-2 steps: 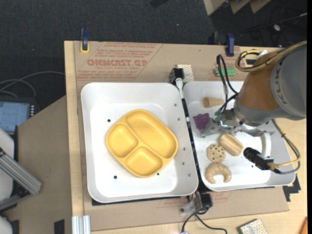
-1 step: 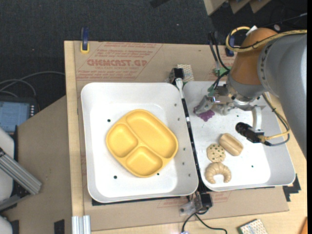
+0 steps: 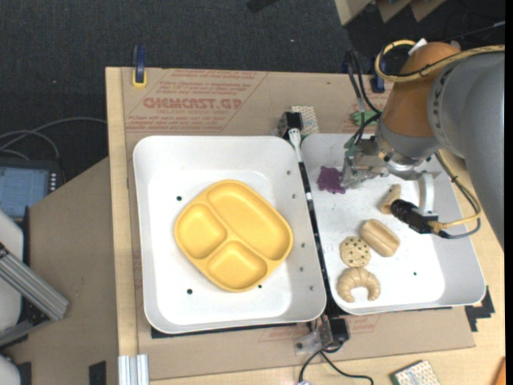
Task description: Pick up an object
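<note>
In the right bin (image 3: 449, 291) lie a purple object (image 3: 328, 180) at the far left, a round cookie (image 3: 354, 251), a tan bread roll (image 3: 380, 237) and a croissant (image 3: 358, 284) near the front. A small tan piece (image 3: 391, 195) sits toward the middle. My gripper (image 3: 353, 169) reaches down at the back of the right bin, just right of the purple object and close to it. The orange wrist band sits above it and hides part of the bin's back. Nothing visibly hangs from the gripper.
The left bin (image 3: 156, 215) holds a yellow divided plate (image 3: 232, 233). A black connector with a yellow cable (image 3: 417, 216) lies over the right bin, right of the gripper. The bins' shared wall (image 3: 309, 207) runs just left of the purple object.
</note>
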{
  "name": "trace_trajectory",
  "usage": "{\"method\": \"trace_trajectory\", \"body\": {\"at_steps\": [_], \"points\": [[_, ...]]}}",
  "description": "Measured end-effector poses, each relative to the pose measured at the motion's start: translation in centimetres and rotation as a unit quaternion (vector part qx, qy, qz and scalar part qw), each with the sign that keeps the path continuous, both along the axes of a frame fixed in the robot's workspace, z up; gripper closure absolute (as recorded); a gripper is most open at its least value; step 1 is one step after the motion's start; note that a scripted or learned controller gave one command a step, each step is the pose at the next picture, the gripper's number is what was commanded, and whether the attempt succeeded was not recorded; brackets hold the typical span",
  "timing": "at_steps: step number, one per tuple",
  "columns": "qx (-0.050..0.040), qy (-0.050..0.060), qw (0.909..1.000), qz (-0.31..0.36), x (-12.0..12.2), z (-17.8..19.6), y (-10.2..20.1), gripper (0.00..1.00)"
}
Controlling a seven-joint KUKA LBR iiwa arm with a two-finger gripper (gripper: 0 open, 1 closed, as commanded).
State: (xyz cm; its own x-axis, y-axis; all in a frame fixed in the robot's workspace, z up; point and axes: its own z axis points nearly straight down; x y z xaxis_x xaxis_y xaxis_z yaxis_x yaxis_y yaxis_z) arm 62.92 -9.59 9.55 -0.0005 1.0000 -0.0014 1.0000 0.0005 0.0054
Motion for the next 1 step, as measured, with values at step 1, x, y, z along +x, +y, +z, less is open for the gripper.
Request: {"method": "trace_trajectory", "body": {"at_steps": [1], "points": [[0.0000,0.000,1.0000,0.000,0.00,0.00,0.00,0.00]]}}
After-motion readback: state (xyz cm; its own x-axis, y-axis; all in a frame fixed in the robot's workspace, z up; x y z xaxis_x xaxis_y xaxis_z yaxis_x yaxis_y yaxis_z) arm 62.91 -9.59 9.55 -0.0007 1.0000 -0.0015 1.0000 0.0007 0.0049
